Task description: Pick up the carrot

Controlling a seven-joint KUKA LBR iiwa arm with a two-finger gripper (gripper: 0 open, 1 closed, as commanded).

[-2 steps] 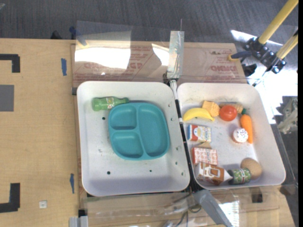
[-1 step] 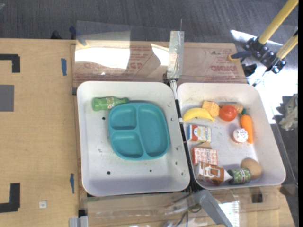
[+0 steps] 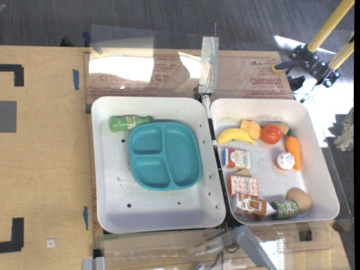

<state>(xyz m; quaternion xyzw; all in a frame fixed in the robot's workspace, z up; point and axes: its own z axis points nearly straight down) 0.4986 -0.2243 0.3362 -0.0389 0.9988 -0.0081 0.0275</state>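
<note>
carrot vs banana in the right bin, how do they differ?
The carrot is orange and straight; the banana is yellow and curved. The carrot lies lengthwise near the bin's right side, beside a white ball, while the banana lies crosswise near the left wall, above a small carton. Both lie flat in the right bin.

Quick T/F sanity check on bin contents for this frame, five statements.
1. The carrot lies in the right bin. True.
2. The teal tray sits in the right bin. False: it sits in the left bin.
3. The banana lies on the tray. False: it lies in the right bin, near its left wall.
4. A green bottle lies in the left bin, above the tray in the view. True.
5. The tomato is in the left bin. False: it is in the right bin, up and left of the carrot in the view.
</note>
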